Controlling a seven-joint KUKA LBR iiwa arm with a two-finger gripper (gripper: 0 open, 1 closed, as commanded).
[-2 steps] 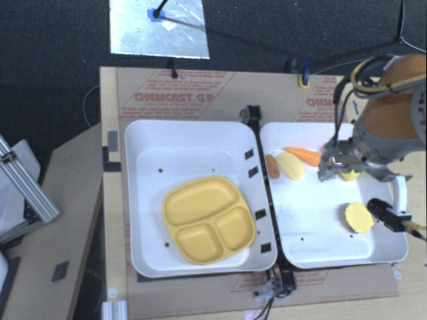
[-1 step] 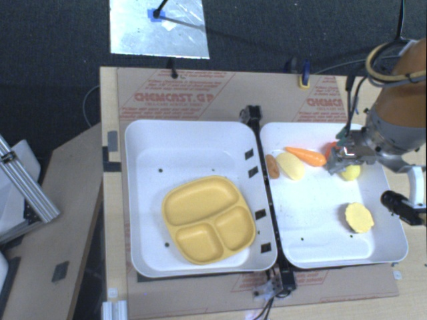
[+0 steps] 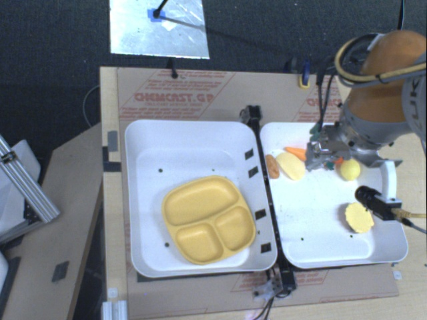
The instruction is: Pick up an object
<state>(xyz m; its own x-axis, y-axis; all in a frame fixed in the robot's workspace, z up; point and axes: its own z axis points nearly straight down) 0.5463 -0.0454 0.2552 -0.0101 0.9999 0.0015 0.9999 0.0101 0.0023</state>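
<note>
Gripper [image 3: 323, 153] beside the orange carrot [image 3: 295, 153], lying left-right.

A wooden bench [image 3: 93, 179] is carrying a brown sheet printed with red lettering [image 3: 180, 92], which is lying flat across its top and showing along the far and near edges. Two shallow white bins are sitting side by side on that sheet, touching along a black hinged seam in the middle. The left bin [image 3: 150, 152] is holding a yellow three-compartment tray [image 3: 208, 219], which is lying slightly turned near its near-right corner. The right bin [image 3: 320, 245] is holding several small food-like items toward its far side and right side. A blue and yellow clip [image 3: 305, 72] is standing at the far right edge of the bench.
</note>
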